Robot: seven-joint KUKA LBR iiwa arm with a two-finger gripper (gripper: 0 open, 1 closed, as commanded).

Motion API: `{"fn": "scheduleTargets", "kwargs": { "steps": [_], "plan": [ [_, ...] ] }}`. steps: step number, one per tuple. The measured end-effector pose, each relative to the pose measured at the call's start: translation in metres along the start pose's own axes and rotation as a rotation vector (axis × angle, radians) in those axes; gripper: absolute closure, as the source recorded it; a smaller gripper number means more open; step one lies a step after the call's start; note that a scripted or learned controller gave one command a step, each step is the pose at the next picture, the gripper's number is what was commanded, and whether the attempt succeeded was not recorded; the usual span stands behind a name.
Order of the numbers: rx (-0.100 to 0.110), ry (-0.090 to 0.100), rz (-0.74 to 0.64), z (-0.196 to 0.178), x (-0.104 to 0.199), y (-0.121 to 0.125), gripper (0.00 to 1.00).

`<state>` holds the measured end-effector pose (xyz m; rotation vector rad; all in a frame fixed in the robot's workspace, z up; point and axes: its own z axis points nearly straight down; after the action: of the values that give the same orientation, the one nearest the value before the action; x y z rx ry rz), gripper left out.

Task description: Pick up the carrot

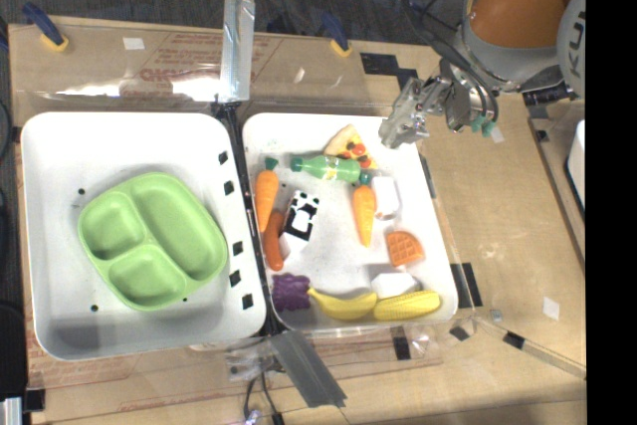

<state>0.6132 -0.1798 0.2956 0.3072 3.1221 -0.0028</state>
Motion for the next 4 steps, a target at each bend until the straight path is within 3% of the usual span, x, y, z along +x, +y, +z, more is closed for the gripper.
{"fn": "scheduleTargets", "kwargs": {
  "steps": [1, 2, 3, 4],
  "plan": [
    [-0.001, 0.003, -0.374, -0.014, 0.056, -0.033, 1.00],
    [-0.002, 0.004, -0.656, -0.024, 0.092, -0.050, 1.00],
    [0.001, -0.001, -0.934, -0.060, 0.119, -0.055, 1.00],
    [-0.001, 0.000, -1.485, -0.078, 0.106, -0.052, 1.00]
  ]
}}
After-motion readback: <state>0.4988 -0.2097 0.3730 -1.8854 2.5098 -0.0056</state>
